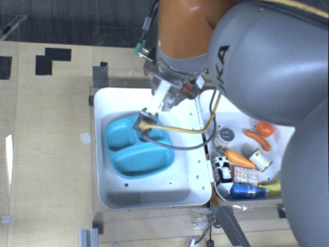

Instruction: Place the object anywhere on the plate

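A blue divided plate (138, 149) lies in the left white bin (154, 197), with two compartments that look bare. My gripper (172, 92) hangs over the far right part of that bin, just beyond the plate's upper right rim. The wrist and the arm's large body cover it from above. I see nothing held below it.
The right bin (234, 118) holds several items: an orange carrot (239, 159), a red sausage (257, 140), an orange-red ball (265, 128), a small tin (225, 136), a blue bottle (248, 191), a patterned box (245, 176) and a white roll (260, 160). The grey arm overhangs its right side.
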You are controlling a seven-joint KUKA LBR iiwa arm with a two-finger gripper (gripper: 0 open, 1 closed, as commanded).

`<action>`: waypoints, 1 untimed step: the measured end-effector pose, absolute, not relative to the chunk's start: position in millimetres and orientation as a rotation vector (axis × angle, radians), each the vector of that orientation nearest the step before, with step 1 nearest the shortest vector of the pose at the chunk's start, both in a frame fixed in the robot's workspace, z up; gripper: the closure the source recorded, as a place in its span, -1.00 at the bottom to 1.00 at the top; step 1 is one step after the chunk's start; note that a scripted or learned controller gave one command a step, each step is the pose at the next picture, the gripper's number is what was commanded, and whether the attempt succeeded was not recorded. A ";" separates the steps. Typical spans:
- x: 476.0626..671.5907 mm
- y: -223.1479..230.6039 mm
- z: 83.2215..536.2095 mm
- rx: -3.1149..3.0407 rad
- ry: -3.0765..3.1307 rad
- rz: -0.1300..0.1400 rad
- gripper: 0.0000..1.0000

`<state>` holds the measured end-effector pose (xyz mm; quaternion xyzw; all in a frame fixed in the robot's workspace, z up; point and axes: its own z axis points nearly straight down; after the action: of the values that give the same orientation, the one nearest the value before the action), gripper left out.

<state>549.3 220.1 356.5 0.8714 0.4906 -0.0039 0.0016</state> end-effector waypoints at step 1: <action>549.3 220.1 356.4 2.735 1.540 -0.013 -1.00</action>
<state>549.3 220.1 356.4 0.8714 0.4905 -0.0042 0.0015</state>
